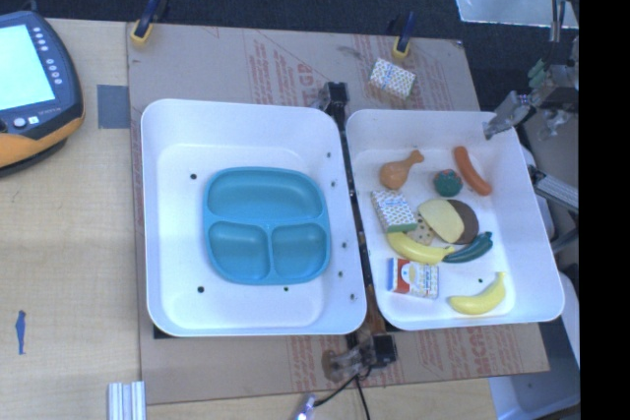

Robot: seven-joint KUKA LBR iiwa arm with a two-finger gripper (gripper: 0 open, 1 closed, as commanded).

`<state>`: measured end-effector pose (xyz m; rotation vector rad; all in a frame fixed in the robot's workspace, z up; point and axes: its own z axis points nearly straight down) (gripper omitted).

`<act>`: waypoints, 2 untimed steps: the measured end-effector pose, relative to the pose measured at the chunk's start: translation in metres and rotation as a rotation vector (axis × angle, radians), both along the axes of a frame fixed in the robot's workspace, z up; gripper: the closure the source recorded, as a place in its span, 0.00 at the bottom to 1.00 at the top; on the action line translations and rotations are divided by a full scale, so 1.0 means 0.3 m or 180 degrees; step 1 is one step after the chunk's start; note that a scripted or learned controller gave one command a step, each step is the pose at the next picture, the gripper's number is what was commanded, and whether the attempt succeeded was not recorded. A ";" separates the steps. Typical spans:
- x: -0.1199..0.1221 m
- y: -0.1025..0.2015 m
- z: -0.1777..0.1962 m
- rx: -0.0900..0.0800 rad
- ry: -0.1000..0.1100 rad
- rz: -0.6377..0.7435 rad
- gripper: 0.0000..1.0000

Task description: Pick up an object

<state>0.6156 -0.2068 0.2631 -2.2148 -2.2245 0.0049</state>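
The right bin [532, 211] holds several toy foods: a brown drumstick [399, 169], an orange sausage [472, 170], a small green ball-like piece [448, 182], a patterned packet [394, 210], a yellow-and-brown slice [448, 221], a banana [418, 248], a dark green vegetable [471, 248], a small carton [413, 278] and a second banana [479, 297]. My gripper [504, 116] hangs at the bin's far right corner, above the rim and apart from all the food. The sausage lies closest to it. Nothing shows in its grasp.
The left bin [167, 211] holds a blue divided plate [266, 223]. A small patterned box [393, 78] lies on the cardboard behind the bins. A control pendant [30, 84] rests at the far left. Blue-and-yellow clamps [146, 20] hold the cardboard's back edge.
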 end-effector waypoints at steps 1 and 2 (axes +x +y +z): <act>-0.040 0.003 -0.575 0.0001 0.0005 0.0003 0.00; 0.136 0.118 -0.570 0.0002 -0.0003 0.0000 0.00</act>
